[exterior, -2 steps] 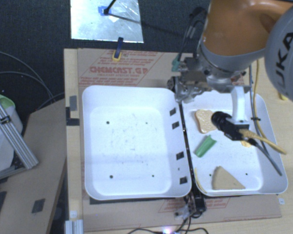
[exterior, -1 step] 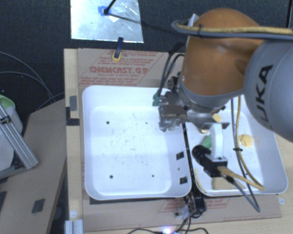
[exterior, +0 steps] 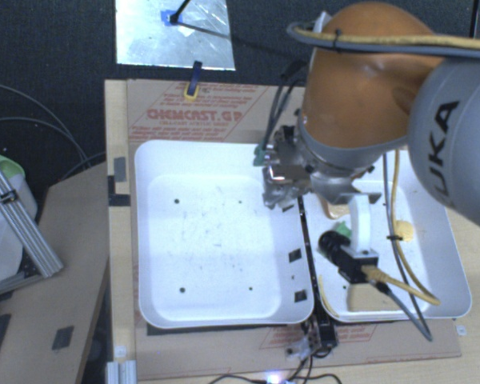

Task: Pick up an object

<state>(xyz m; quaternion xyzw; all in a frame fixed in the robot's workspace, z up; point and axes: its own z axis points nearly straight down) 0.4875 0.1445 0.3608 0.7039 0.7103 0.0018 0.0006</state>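
**Arm** (exterior: 368,70) — reaches in from the right and is bent low over the seam between the two bins. The posture suits a descent toward the near-left corner of the right bin.

**Gripper** (exterior: 286,184) — metal body seen just under the orange band, at the divider. Whether it is released or clenched cannot be told, as the wrist covers its tip. Nothing is seen held.

**Right bin** (exterior: 444,282) — holds the candidates for picking:
- yellow piece (exterior: 404,232), on the bin floor beside a yellow cable
- green scrap (exterior: 342,230), near the middle
- tan piece (exterior: 334,210), possibly a curved item, mostly hidden by the wrist

All three lie loose on the floor, so they are probably open to a top-down grasp.

**Left bin** (exterior: 208,238) — white floor with a few small dark specks. It is judged to be the drop side.

**Cardboard sheet** (exterior: 192,114) — lies under both bins as a base.

**Status** — the pick is not yet confirmed.
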